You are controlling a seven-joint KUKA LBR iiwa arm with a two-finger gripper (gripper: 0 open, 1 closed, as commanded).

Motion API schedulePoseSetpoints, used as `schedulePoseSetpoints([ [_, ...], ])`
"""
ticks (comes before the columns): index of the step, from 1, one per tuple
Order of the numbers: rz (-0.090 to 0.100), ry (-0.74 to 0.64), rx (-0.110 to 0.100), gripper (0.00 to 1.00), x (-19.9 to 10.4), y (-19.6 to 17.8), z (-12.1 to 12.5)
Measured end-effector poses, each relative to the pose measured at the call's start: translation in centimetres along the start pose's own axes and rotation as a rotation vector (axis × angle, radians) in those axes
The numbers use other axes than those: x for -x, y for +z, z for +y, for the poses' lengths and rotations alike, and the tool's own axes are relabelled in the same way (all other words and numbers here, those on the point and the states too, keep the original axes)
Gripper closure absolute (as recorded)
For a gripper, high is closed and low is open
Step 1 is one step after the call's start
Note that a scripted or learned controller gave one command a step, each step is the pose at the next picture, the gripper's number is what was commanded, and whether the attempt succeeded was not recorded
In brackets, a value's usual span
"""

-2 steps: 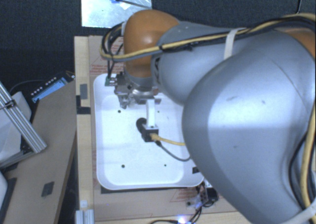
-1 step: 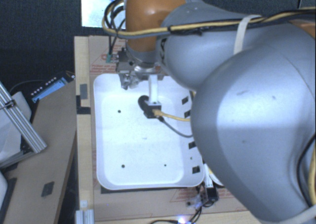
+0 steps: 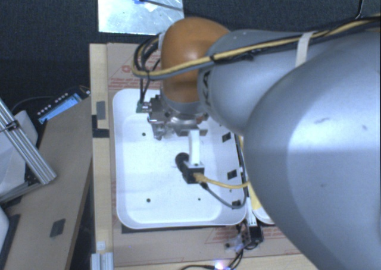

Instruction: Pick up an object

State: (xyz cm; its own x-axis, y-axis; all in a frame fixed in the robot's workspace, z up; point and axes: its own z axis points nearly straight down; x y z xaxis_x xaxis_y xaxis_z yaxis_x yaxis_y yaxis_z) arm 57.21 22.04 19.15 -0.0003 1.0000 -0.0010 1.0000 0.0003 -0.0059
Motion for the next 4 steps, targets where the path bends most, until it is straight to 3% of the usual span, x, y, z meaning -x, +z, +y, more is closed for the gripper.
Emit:
schedulePoseSetpoints([
  [1,0.004,-0.005,0.016,1.0,-1.5,-4.1,8.0],
  [2,0.001,-0.002,0.003,1.0,-1.4,-2.3,3.9],
  [3,0.004,-0.004,0.02,1.0,-0.8,-12.6,9.9],
  [4,0.0,-0.005,-0.002,1.0,-1.4,-6.2,3.3],
])
